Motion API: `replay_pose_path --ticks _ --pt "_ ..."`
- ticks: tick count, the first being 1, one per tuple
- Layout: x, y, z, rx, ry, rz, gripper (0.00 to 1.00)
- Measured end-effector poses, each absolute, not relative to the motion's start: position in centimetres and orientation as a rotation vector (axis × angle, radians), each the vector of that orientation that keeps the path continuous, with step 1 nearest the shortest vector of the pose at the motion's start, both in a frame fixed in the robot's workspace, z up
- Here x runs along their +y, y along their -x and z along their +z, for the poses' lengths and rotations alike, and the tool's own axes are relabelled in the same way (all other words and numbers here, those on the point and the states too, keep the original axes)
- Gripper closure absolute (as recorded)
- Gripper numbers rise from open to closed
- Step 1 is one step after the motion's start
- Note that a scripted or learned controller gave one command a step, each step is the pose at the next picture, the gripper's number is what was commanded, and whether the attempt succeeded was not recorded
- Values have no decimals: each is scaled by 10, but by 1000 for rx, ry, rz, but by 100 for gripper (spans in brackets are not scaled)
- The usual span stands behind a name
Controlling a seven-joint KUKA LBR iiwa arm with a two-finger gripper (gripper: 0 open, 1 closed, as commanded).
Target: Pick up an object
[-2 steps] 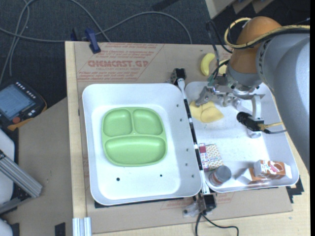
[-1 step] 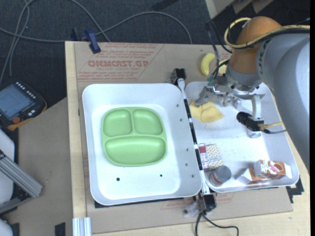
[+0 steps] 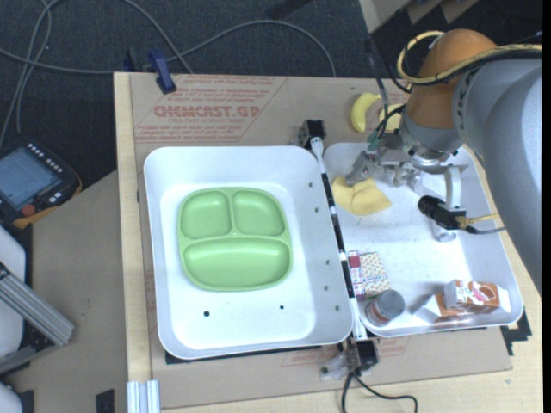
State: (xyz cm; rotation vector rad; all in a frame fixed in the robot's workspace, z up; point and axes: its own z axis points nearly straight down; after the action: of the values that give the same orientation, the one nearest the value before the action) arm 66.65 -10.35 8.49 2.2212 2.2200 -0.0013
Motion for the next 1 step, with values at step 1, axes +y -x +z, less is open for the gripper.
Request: replay_pose_path --ticks 1 --pt "-95 -667 85 2222 -2221 -2 0"
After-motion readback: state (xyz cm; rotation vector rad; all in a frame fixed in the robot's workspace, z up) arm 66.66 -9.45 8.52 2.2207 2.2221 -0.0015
